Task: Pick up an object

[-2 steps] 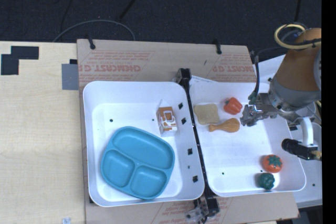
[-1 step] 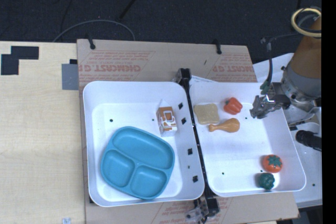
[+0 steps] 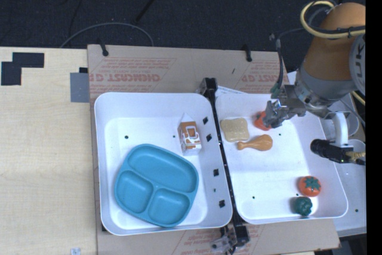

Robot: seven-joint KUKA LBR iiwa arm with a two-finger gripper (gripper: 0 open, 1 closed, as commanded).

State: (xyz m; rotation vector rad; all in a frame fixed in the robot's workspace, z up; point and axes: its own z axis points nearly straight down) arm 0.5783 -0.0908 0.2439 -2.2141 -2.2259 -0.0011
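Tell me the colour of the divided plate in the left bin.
Light blue. The divided plate shows plainly in the camera view, lying in the left bin.

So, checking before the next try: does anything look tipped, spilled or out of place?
Nothing stands out. The blue divided plastic plate lies flat in the left white bin, beside a small orange-and-white carton.

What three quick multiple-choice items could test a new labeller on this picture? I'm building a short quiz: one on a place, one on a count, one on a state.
1. Where is the blue plate?
A. left bin
B. right bin
C. on the bench

2. How many things lie in the left bin?
A. two
B. four
C. five

3. How does the small carton stand?
A. upright
B. crushed flat
C. on the plate

Key: 1 A, the plate lies in the left bin; 2 A, plate and carton; 3 A, it stands upright beside the plate.
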